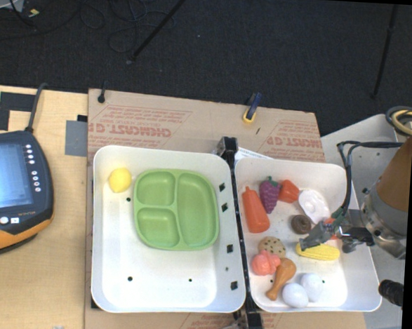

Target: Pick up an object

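You can't really make out the hand here: it's a dark, blurry clump low over the right bin, and I can't tell whether it's gripping anything. It sits right above the corn cob, covering the cob's upper edge, with a brown round thing just beside it. The arm is cut off at the right side.

That bin is crowded: orange bottle, grapes, a red piece, cookie, drumstick, and white lumps near the front rim, most of them touching.

The left bin gives you way more room: a green divided plate, a lemon by the back left corner, and bare floor along the front.
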{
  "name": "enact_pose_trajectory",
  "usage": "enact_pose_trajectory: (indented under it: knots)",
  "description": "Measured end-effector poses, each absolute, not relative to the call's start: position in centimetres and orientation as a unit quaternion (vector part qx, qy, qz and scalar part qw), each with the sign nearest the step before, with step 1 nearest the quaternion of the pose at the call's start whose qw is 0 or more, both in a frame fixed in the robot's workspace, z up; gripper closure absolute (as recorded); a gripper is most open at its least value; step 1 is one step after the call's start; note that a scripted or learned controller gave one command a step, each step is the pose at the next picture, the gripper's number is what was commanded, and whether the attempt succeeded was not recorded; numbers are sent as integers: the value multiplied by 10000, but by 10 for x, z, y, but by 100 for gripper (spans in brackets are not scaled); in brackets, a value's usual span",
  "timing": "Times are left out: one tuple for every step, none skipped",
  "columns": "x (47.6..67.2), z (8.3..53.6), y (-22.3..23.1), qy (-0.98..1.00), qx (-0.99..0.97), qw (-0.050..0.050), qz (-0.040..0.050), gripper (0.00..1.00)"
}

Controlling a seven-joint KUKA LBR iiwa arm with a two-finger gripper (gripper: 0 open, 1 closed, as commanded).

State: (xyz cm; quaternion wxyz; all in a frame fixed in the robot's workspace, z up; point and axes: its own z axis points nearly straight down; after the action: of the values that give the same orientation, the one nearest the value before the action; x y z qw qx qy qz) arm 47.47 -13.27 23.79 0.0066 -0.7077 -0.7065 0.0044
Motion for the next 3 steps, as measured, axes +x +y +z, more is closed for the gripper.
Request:
enact_pose_trajectory:
  knots:
    - [477, 244, -133, -7073, -7069, 21, 9, 0]
    - [478, 184, -123, -7081, -7061, 41, 18, 0]
    - [478, 140, -117, -7080, -7062, 38, 16, 0]
